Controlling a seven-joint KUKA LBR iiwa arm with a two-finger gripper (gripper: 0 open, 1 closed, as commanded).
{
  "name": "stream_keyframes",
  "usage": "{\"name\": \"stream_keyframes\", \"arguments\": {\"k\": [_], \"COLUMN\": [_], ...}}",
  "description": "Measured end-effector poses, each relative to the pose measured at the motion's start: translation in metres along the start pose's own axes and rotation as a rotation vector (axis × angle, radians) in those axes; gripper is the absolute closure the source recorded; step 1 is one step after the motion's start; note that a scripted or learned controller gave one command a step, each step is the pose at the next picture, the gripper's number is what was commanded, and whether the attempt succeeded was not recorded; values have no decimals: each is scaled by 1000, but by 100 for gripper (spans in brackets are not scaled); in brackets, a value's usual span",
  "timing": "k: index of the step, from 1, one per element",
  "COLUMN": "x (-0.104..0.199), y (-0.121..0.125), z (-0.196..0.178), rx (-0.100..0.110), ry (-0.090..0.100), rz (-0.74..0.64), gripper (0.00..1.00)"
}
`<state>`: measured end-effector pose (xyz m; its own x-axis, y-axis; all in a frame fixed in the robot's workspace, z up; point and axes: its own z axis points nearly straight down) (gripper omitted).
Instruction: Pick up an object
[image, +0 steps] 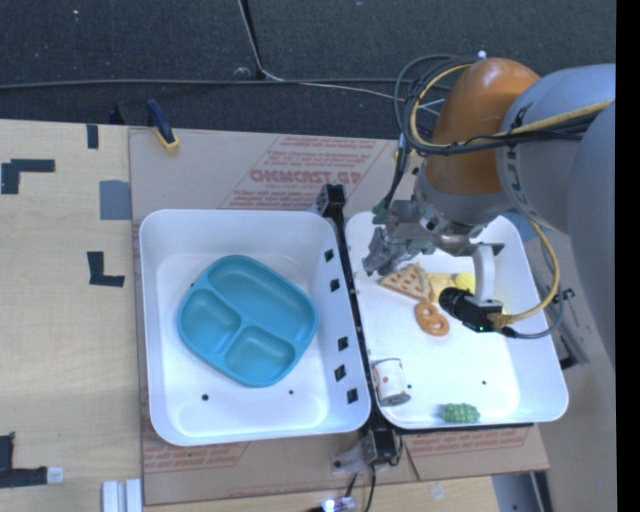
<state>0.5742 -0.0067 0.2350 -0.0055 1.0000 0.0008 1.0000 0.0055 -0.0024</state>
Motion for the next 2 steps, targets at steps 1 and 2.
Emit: {"name": "stream_keyframes", "arguments": {"k": [1,2], "x": [54,104], "y": [-9,-2], "z": [5,17], "rx": [0,0], "ry": [0,0], "rz": [0,-1], "gripper": [100,100]}}
